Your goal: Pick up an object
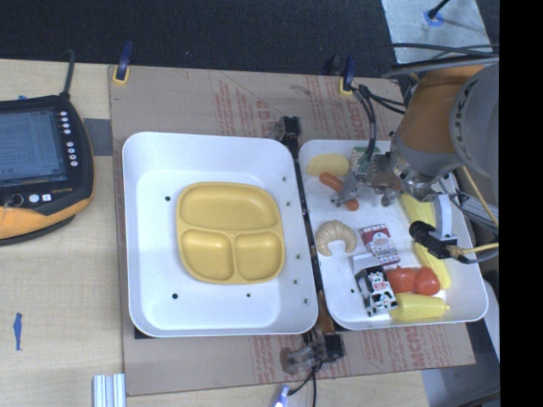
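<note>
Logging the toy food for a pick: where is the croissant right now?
The croissant lies in the right bin, near its left wall, just left of the small red-and-white box and below the carrot.

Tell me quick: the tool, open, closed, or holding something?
Tool: low over the carrot at the back of the right bin; open or closed cannot be told, and no item is visibly held.

Gripper (pixel 355 195) low in upper right bin (pixel 475 312), over orange carrot (pixel 333 181). Yellow divided tray (pixel 230 231) lies in left bin (pixel 144 227).
</note>
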You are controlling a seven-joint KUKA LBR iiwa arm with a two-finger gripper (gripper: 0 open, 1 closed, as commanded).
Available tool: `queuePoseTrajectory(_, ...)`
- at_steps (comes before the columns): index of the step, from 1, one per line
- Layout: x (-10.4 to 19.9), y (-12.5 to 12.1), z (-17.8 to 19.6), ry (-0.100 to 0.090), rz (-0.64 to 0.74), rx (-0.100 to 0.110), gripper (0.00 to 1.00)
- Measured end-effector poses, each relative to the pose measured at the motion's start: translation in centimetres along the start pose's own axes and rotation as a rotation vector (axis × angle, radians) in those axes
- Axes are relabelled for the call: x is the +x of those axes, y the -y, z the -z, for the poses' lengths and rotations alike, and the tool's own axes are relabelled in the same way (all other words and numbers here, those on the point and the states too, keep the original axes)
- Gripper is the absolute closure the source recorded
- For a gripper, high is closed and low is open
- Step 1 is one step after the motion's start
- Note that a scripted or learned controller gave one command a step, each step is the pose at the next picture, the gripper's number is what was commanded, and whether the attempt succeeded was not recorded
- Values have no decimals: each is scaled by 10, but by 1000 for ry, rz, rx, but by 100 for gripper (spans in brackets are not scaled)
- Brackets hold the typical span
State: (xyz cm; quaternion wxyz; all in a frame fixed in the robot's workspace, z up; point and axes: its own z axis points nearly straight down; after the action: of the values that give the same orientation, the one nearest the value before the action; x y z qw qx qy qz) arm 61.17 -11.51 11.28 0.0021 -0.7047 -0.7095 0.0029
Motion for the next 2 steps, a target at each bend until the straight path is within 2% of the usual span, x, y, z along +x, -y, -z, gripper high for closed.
queuePoseTrajectory(1,18,-45,-21,1,0,-3,0)
queuePoseTrajectory(2,0,-45,-20,0,-3,-6,0)
